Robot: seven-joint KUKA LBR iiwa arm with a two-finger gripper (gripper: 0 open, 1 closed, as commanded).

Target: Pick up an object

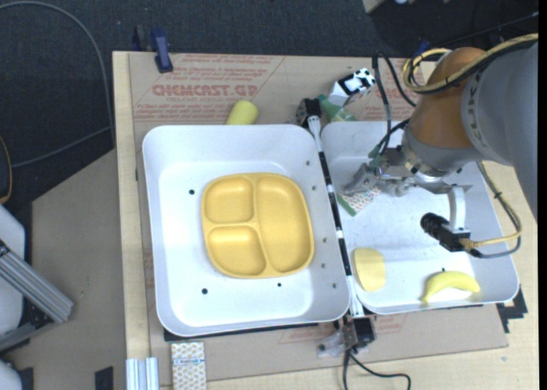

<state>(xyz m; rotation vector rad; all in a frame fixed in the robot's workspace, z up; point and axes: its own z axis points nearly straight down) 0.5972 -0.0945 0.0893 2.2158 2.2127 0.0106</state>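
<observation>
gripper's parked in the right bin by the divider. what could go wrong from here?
1. The flat patterned packet lies tight against the left wall of the right bin. The gripper is close to that wall, so a descent could hit the rim or slide off the flat packet.
2. The banana and the pale yellow slab lie apart at the near edge, so a miss here likely picks nothing.
</observation>
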